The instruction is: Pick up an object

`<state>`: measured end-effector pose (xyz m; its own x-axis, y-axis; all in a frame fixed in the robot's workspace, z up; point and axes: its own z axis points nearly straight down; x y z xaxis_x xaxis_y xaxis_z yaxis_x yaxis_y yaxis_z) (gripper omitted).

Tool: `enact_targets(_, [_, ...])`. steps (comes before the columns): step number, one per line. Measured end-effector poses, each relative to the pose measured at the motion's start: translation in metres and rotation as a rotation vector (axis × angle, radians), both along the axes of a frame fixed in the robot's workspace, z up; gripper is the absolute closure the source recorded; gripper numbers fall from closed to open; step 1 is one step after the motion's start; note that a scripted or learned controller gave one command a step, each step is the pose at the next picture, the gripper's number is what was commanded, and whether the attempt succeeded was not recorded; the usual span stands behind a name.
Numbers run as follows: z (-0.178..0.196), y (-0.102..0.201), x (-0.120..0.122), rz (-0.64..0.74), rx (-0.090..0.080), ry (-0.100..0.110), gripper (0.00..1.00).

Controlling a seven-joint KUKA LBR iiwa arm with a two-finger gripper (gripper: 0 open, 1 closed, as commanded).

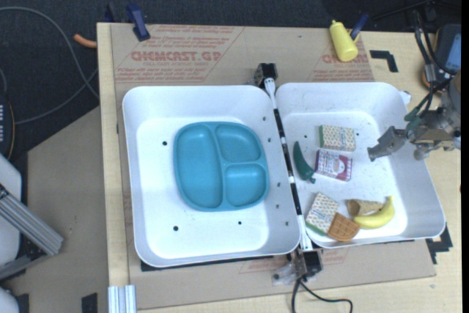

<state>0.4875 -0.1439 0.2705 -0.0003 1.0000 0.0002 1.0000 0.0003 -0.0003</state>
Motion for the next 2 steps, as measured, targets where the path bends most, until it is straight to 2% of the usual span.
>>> enact_targets(1, [-0.144,0.036,0.076,0.0,0.001,0.004,0.0])
enact_targets(2, [-0.186,0.016,0.092,-0.001,0.0,0.001,0.0])
